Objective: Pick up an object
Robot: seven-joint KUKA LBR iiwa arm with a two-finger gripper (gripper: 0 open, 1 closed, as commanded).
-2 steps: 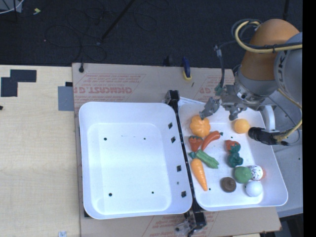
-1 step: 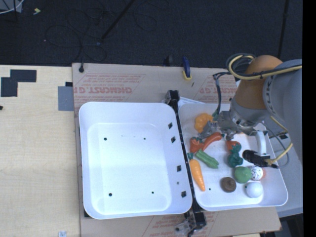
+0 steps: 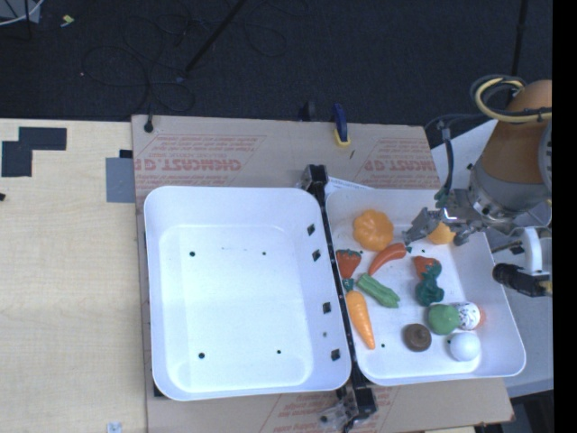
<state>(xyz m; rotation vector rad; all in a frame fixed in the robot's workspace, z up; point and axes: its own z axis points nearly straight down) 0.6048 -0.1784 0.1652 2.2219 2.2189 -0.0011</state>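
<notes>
Camera view is taken up at centre right by the right bin (image 3: 505, 354), where toy foods are scattered: an orange pumpkin (image 3: 372, 229), a carrot (image 3: 361, 318), a green pepper (image 3: 378, 290) and a white ball (image 3: 463, 346). The gripper (image 3: 441, 225) is seen at the bin's upper right, its fingers spread around a small yellow piece (image 3: 441, 234); whether it is actually pinched cannot be told.

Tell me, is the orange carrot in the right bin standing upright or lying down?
Lying down. The long orange plastic carrot rests flat on the floor of the right white bin, pointed end toward the bin's near edge.
</notes>
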